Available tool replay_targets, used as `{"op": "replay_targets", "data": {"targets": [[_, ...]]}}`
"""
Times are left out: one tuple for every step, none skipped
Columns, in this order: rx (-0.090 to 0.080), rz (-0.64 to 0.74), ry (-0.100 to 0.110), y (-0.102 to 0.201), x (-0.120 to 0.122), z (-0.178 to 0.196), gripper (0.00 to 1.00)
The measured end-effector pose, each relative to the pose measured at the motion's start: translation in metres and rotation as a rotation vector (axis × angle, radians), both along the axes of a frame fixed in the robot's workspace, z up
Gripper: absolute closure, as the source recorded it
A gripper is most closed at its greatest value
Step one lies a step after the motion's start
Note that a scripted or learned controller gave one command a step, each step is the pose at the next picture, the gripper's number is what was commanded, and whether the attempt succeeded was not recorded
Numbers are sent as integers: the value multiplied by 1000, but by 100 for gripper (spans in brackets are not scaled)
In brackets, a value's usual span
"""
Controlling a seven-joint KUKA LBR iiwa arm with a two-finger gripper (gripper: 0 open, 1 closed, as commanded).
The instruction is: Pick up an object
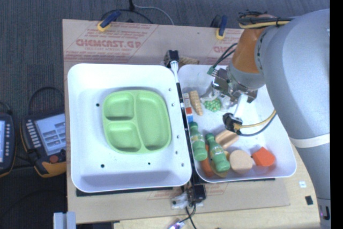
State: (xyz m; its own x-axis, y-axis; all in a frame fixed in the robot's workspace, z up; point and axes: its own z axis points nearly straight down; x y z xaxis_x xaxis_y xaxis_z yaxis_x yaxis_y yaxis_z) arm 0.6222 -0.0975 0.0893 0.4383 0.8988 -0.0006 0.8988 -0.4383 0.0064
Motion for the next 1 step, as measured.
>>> {"op": "replay_targets", "data": {"targets": [[0, 79, -5, -3, -1, 0, 100]]}}
